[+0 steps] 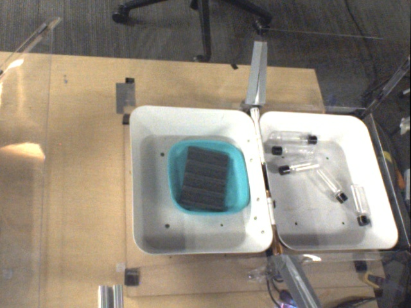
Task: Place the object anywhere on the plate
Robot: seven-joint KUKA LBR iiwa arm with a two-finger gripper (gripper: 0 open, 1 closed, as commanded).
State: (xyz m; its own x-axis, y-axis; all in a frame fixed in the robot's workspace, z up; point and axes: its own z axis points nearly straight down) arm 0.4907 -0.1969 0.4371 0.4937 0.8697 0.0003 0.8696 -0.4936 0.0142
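A turquoise plate (239, 172) lies in the left white bin (148, 172). A dark grey ribbed block (205, 178) rests on the plate, covering its middle. In the right white bin (379, 172) lie several clear tubes with black caps: one at the back (292, 137), one near the bin's left side (297, 167), one slanted in the middle (331, 185) and one by the right wall (359, 203).
A metal post (257, 76) stands behind the seam between the two bins. The wooden bench (64, 172) spreads to the left. An office chair base (199, 5) stands on the floor beyond the bench.
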